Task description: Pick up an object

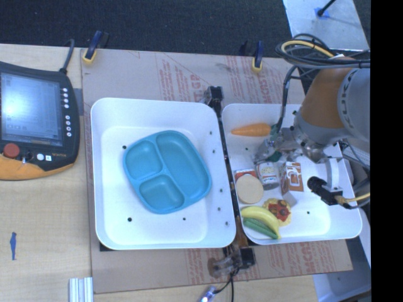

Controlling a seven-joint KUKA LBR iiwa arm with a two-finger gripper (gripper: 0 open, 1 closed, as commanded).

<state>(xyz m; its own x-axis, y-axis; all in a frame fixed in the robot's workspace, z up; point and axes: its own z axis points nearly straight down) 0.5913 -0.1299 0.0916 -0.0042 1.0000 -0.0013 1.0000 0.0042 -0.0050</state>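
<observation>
Robot lab, teach pendant, clamped cardboard bench

I can see red print repeated along the cardboard sheet under the bins, but from my feed the letters are too small and faint to read. The small carton in the right bin carries white marks on a red-brown face, which I cannot make out either. The pendant on the desk shows a pale screen with nothing legible on it.
</observation>
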